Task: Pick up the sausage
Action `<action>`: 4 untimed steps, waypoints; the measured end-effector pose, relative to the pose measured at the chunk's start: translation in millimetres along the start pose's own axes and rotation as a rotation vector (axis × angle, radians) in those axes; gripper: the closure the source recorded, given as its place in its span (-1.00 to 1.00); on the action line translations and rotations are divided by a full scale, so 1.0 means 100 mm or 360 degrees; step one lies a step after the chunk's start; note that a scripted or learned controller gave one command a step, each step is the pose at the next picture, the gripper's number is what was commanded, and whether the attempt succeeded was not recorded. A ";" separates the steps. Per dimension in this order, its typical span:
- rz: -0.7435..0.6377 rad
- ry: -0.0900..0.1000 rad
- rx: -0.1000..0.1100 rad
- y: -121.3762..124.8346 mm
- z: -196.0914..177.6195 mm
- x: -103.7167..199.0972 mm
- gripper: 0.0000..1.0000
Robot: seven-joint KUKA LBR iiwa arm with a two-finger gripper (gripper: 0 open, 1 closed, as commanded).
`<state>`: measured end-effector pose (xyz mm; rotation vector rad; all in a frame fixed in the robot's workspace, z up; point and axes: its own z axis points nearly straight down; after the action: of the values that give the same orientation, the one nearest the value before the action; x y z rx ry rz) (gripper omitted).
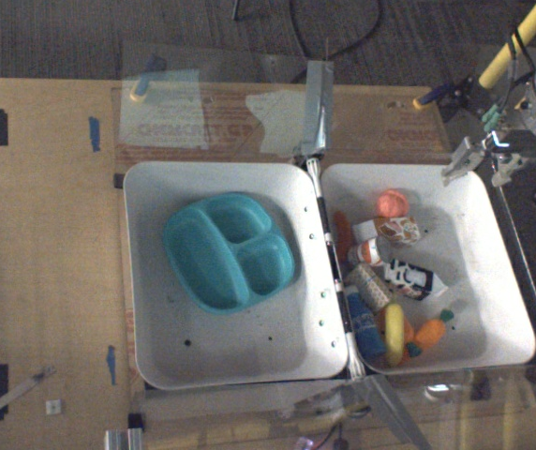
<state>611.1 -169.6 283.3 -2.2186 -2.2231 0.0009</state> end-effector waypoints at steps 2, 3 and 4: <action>0.0011 -0.0001 -0.0002 -0.28 1.60 0.75 -1.00; 0.0233 0.0001 0.0015 0.30 1.94 0.77 -1.00; 0.0233 -0.0005 0.0013 0.31 1.82 0.75 1.00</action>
<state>641.3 -94.1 101.4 -2.3728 -2.0523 0.0132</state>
